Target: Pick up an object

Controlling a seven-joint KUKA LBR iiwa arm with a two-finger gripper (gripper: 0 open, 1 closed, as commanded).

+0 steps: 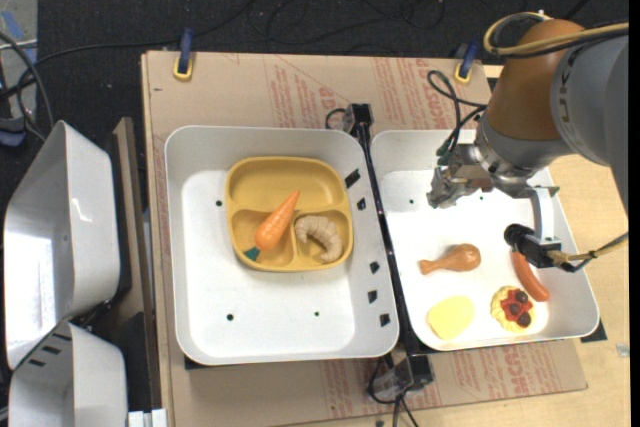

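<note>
Nearest, the right bin [570, 310] holds a yellow disc [451, 317], a small fruit tart [516, 308], a red sausage [530, 277] and a tan drumstick [453, 261]. Above them hangs the gripper [450, 187], nothing visibly held, its state unclear. Leftward, the left bin [195, 215] carries a yellow divided plate [250, 183] with a carrot [277, 221] and a shrimp [321, 237]. Beyond the brown counter [300, 90], cables [260, 5] cross dark floor.

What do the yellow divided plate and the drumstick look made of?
Yellow divided plate: likely moulded plastic, matte, uniform colour, rounded compartment ridges. Drumstick: probably toy plastic or rubber, smooth, even tan, faint sheen.
</note>
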